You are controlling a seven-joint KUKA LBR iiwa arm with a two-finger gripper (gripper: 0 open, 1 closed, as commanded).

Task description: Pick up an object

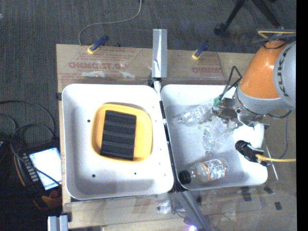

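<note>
camera view, gripper (226, 113) obscured, clear bottles (204, 124) blurred

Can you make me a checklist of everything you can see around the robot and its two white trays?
Surface: bench bearing a left bin and a right bin, side by side.
Job's things: yellow tray with a black ridged block in the left bin; clear plastic bottle lying on its side, plus crumpled clear plastic, in the right bin.
Clutter: two blue and yellow clamps at the bench's far edge.
Grippers: gripper over the right bin; fingers too unclear to judge.
Cables: yellow cable by the arm; thin wire on the floor.
Surroundings: carpet, chair base, lit tablet.
</note>
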